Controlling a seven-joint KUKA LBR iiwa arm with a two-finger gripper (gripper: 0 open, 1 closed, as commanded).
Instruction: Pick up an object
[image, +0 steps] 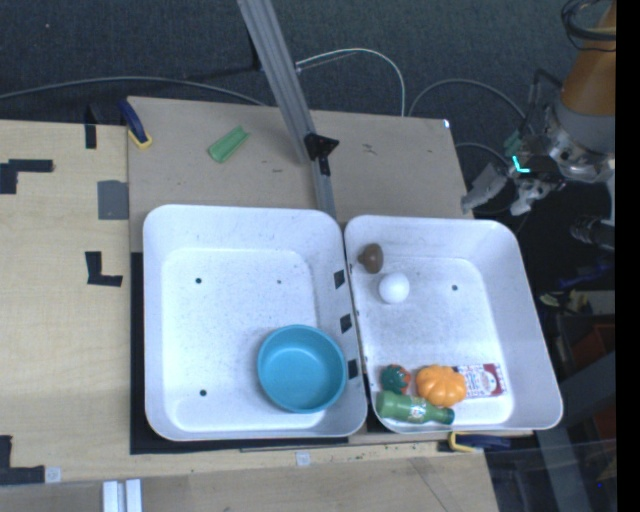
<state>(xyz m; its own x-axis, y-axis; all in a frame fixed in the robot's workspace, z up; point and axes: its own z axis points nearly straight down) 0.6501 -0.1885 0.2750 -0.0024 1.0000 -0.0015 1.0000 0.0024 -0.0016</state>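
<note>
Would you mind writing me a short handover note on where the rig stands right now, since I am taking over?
Claw: raised off the bench beyond the right bin's far right corner, with nothing between its fingers.
Right bin: brown ball and white ball near the far left side; orange toy, green bottle, small green and red piece and a red and white packet clustered at the near edge.
Left bin: blue bowl at the near right.
Done: nothing picked yet.
Left: choose an object, descend, grasp, lift.

Glossy blue plastic bowl — speckled matt white bins — pale wood bench
</note>
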